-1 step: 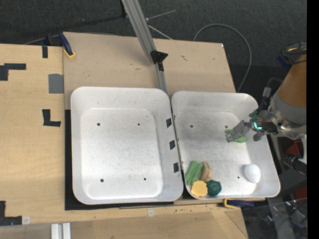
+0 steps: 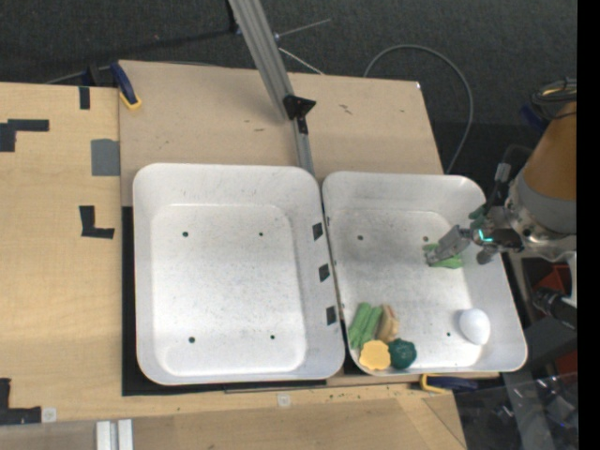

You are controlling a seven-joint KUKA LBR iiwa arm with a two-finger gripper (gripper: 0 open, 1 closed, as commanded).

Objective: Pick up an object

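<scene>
Two white bins sit side by side on the desk (image 2: 225, 125): the left bin (image 2: 230, 181) and the right bin (image 2: 394, 190). The right bin carries five things. Four are clustered at its near-left corner: a green pod (image 2: 363, 323), a tan piece (image 2: 387, 324) just beside it, a yellow lump (image 2: 375, 355) and a dark green lump (image 2: 403, 352) touching it. A white ball (image 2: 473, 325) lies apart, near the right wall.

The gripper (image 2: 450, 247) reaches in over the right bin's far-right part. A light green bit (image 2: 450, 261) shows right at the tip of the jaws; whether they grip it, and how wide they stand, I cannot tell. The cluster and the ball lie well apart from the jaws, nearer the front edge.
</scene>
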